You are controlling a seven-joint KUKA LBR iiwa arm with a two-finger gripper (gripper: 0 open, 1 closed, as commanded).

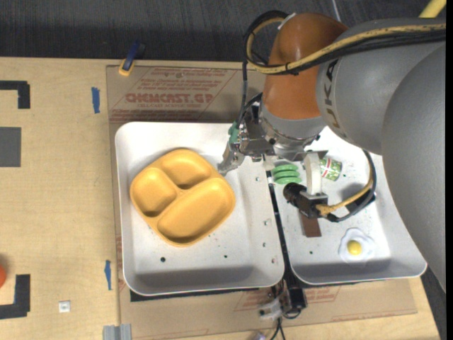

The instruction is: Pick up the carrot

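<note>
Grey arm (396,83) with orange band (301,62) looms over the right bin (396,261), wrist down at the seam between bins. Gripper (237,151) sits just over the left bin's (127,190) upper right corner, beside the yellow divided plate (182,195) – released or clenched, cannot tell. Right bin holds a green ribbed piece (287,172), brown block (310,225) and toy fried egg (354,246). Carrot – cannot tell where it lies.

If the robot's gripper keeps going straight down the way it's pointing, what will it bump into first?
Probably the white floor of the left bin, near its right wall. The gripper points down there, just right of the yellow divided plate. Depth is hard to judge, so it might graze the plate's edge.
</note>
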